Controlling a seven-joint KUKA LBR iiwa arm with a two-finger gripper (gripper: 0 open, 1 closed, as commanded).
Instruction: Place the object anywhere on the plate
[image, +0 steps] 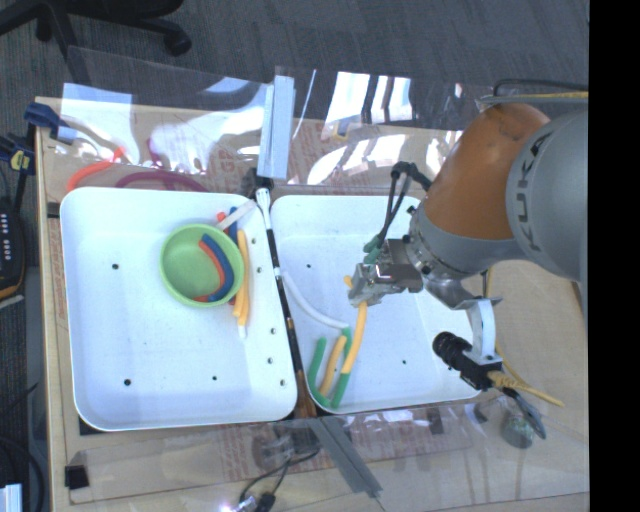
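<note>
Gripper (362, 287) over right bin (440, 215), closed on top end of yellow stick (354, 340); green plate (195, 262) in left bin (110, 340).

A wooden bench (40, 300) stands on dark grey carpet (300, 40). At the far left a black chair base (120, 20) rests on the floor. A clear panel (360, 110) along the bench's far side throws back bright window glare — light patches, washed white.

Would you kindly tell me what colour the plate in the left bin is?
Light green; the plate shows best in the camera view.
</note>
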